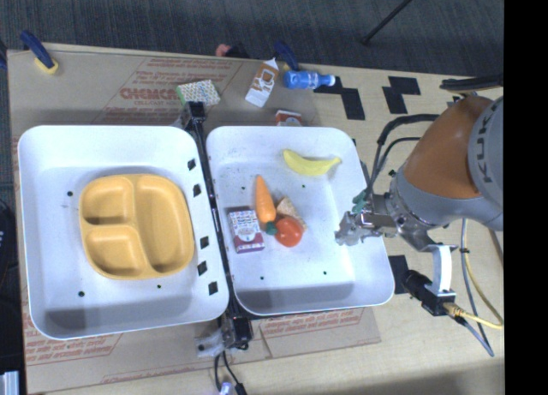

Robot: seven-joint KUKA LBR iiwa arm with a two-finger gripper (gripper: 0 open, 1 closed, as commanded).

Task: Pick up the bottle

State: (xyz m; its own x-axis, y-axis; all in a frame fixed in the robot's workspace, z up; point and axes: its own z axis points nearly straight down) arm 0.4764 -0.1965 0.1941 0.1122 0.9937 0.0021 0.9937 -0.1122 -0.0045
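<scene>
The right bin [368, 278] held a banana [310, 163], a carrot [265, 200], a tomato [289, 231] and a small red carton [245, 230]; the left bin [34, 213] held a yellow divided plate [135, 224]. The gripper [353, 227] hung over the right bin's right edge, its opening impossible to tell. The bottle [306, 80], blue and lying on its side, rested on the bench behind the bins, well apart from the gripper.

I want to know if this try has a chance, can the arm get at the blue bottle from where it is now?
Probably yes. The bottle lies on its side on the bench behind the right bin, with open space above it. The gripper sits low at that bin's right edge, so it must rise and travel over.
</scene>
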